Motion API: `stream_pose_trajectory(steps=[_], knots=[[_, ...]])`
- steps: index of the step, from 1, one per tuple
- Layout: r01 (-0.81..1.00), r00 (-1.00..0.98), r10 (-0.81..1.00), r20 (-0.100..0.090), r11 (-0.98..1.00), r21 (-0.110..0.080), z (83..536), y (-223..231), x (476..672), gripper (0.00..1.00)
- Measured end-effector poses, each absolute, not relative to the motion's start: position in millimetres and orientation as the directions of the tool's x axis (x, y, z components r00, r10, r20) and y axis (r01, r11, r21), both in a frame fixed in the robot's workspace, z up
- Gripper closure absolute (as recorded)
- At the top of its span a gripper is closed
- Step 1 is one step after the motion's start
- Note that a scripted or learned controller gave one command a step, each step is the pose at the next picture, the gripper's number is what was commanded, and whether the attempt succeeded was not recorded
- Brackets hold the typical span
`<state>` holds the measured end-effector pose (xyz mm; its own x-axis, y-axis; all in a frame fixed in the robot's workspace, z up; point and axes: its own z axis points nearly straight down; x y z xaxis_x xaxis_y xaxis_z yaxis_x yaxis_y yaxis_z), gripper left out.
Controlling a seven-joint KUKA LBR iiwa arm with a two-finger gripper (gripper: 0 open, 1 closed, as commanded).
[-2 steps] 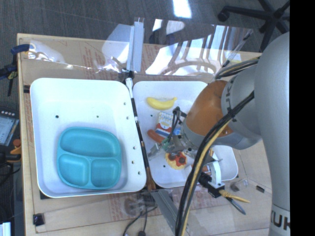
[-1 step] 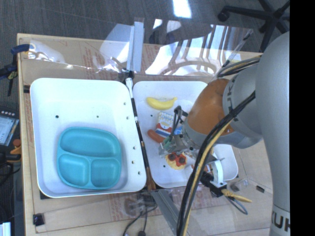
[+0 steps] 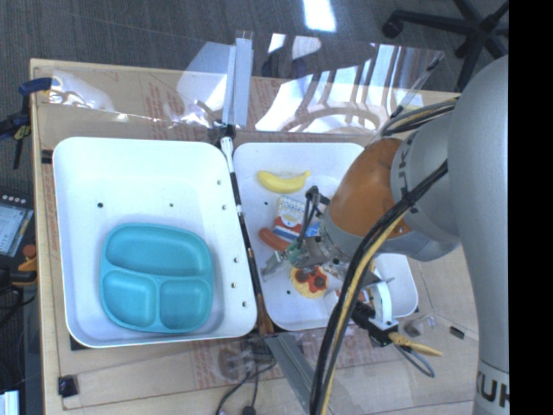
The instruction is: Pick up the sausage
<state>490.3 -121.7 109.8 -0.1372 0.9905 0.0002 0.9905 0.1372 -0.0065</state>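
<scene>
Arm (image 3: 432, 197), grey with orange band, reaches in from the right and hangs low over the right bin (image 3: 259, 305), covering much of that bin's right half.

Left bin (image 3: 78, 171): holds one teal divided tray (image 3: 158, 277), three compartments, lying toward the near side.

Right bin: small clutter of toy food along its left half. Banana (image 3: 283, 181), yellow, at the far end. Below it a white carton or packet (image 3: 292, 212) with printed label. Then the sausage (image 3: 275, 239), reddish-brown, short and rounded, lying crosswise near the bin's left wall, just beside the packet. A pizza-like piece (image 3: 308, 281), yellow with red spots, sits nearer the front.

Gripper (image 3: 298, 253): down among these items, just right of the sausage's end. Finger spread too cluttered and dark to read; cannot tell whether it has anything.

Handling judgement: sausage looks like light moulded plastic, stiff, smooth, likely slippery and prone to roll. Best taken across its middle, fingers straddling the short axis. Neighbours crowd close; risk of nudging packet or pizza piece.
</scene>
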Motion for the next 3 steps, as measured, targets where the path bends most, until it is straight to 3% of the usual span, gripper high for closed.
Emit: stream_pose_trajectory(steps=[1,2,3], knots=[[0.991,-0.133,0.991,-0.005,0.133,0.004,93.8,-119.1,486.4,0.0],[0.99,-0.141,0.99,-0.001,0.141,-0.003,101.6,-117.9,485.0,1.0],[0.99,-0.14,0.99,-0.001,0.14,-0.003,101.6,-118.0,485.0,0.0]])
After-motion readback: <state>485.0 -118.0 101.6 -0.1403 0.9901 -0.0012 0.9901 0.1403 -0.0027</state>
